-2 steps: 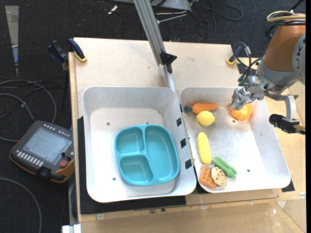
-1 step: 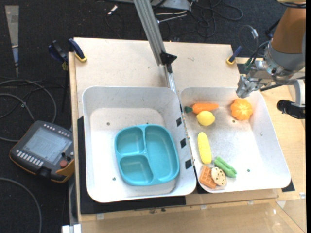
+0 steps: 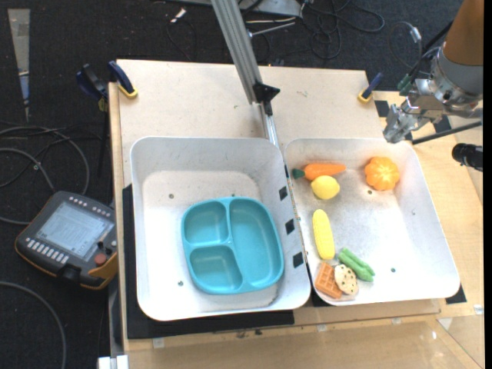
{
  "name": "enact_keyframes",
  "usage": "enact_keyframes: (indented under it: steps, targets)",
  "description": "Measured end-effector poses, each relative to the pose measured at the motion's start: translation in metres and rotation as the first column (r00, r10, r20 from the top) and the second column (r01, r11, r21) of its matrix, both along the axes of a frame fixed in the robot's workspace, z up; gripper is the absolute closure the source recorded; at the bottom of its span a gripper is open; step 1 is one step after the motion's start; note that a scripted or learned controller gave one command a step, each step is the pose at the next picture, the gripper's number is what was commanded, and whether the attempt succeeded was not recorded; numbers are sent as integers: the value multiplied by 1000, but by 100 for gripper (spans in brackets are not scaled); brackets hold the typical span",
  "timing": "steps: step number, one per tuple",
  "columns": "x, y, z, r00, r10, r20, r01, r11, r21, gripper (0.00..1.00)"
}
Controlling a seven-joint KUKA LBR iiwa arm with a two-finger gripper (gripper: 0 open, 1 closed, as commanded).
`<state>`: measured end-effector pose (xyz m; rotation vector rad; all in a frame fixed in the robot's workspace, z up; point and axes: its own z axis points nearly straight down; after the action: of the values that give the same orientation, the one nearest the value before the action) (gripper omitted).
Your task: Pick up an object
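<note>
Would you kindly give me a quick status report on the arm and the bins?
Pincer above right bin's far rim, nothing seen in it. Orange fruit nearest it. Toy foods untouched. Blue tray in left bin.

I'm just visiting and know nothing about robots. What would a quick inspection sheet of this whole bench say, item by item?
Surface: wooden bench bearing a left bin and a right bin, side by side.
Job's things: in the right bin, an orange, carrot, lemon, corn cob, green pod, waffle and cookie.
Clutter: blue divided tray in the left bin.
Grippers: tool above the right bin's far right corner, nothing seen in it.
Cables: several on the dark floor at left and behind the bench.
Surroundings: handheld controller on the floor; metal pole; clamps at the bench's far corners.
</note>
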<state>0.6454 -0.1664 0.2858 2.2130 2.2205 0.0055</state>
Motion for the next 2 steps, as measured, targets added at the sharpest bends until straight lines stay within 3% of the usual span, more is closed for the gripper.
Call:
enact_keyframes:
  steps: [2]
  targets:
    - [9,117,-30,1000,4,-9,-4,1000,4,100]
